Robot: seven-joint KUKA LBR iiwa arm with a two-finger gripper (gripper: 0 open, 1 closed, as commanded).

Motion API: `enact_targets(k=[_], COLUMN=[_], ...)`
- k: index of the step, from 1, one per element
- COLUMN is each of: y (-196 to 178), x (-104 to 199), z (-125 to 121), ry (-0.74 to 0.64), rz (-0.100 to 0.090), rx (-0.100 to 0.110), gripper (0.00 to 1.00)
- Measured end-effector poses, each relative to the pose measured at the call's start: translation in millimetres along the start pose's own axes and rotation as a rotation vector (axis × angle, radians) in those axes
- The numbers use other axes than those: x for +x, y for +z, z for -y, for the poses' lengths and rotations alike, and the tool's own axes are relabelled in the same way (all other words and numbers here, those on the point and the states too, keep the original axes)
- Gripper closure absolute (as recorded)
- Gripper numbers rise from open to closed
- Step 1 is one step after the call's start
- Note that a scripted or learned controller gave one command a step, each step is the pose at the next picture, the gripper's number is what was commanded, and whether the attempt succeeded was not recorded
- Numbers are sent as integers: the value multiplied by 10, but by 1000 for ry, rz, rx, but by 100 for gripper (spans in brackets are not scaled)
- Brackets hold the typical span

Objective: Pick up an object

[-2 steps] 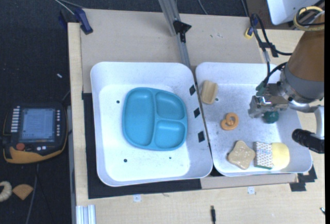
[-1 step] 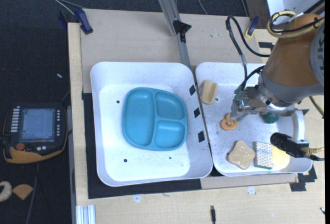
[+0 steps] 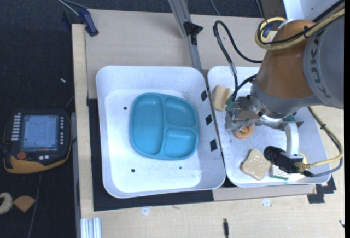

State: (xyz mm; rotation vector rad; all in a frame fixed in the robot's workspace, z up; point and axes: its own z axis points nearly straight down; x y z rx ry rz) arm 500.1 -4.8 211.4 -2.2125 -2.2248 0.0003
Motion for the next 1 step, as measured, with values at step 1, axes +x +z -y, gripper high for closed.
enact_targets(k=[1], y=[-98], x=[526], z=[-67], ry=[-1], rz=[0], rx=[-4], gripper=[100])
